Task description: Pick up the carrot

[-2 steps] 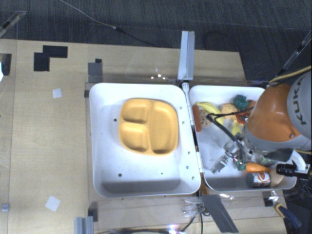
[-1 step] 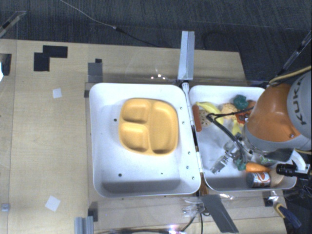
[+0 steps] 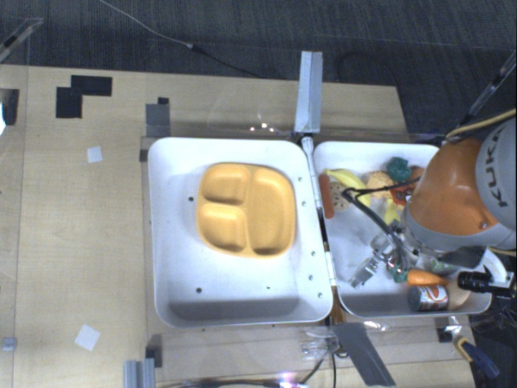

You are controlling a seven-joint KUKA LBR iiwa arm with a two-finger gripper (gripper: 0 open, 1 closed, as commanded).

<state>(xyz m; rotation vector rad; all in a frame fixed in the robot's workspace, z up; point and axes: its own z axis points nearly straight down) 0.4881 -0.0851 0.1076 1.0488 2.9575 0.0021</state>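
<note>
Down in the right bin [image 3: 349,297], no legible writing is offered by the can [image 3: 427,297], its label blurred. The carrot [image 3: 423,278], smooth, orange and tapered, is seen lying just above that can, beside the gripper [image 3: 373,267]. Whether the gripper is clenched cannot be told. A yellow compartment plate [image 3: 245,208] is seated in the left bin [image 3: 174,241].

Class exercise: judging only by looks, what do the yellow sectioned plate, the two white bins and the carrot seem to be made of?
Yellow sectioned plate: probably moulded plastic, matte, with soft rounded dividers and even colour. White bins: likely plastic or coated sheet, smooth and slightly glossy, with rounded corners and faint highlights. Carrot: probably a plastic toy, uniformly orange and smooth, though too small to be sure.
</note>
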